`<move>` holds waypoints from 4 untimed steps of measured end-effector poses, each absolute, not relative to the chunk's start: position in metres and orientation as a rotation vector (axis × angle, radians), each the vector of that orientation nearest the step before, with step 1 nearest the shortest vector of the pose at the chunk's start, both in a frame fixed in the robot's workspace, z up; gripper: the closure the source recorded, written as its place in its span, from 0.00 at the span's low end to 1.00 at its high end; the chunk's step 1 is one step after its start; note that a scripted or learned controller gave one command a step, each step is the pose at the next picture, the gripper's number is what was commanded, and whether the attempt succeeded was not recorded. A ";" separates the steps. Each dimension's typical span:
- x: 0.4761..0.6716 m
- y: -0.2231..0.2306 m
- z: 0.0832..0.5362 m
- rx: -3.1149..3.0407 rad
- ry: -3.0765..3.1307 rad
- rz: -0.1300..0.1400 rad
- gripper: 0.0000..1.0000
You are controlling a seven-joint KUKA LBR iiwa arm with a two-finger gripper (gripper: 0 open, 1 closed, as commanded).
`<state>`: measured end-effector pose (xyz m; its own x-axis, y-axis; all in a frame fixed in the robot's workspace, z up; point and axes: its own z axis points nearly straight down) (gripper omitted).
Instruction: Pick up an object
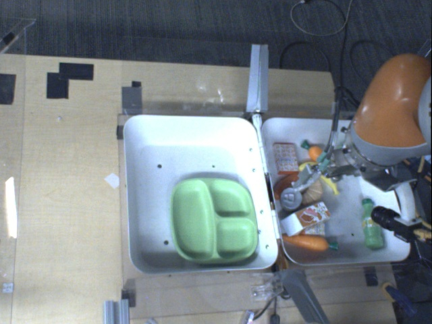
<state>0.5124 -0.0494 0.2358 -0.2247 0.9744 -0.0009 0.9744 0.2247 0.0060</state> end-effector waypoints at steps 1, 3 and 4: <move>0.554 -0.065 0.185 2.015 2.406 0.005 0.00; 0.591 -0.056 0.200 1.837 2.542 0.007 0.00; 0.559 -0.050 0.185 1.839 2.543 0.004 0.00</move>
